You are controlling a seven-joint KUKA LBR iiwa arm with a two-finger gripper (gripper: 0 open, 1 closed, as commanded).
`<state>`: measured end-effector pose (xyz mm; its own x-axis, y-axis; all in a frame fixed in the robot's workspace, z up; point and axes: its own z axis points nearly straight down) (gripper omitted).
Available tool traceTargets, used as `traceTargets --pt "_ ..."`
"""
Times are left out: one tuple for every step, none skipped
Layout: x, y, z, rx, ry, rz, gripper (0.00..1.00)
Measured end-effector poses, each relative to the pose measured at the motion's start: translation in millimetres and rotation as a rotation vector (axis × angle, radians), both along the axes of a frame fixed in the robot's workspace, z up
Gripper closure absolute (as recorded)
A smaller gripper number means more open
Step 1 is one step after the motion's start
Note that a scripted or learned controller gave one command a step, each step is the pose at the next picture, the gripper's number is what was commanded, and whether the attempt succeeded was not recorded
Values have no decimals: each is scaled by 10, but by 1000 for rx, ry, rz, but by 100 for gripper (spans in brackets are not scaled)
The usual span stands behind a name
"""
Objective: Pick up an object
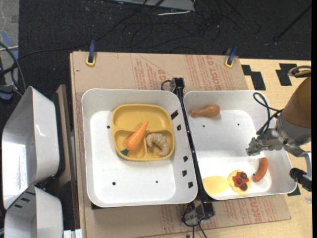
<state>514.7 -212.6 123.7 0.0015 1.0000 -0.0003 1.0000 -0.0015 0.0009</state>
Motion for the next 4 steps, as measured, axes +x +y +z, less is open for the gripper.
traceTargets --pt "67 -93 547 -3 -5 4 100" --pt "85 -89 971 -2 -4 5 100" --pt "122 -96 1612 -3 -7 5 100" --pt "265 411 1444 1 1 9 100"
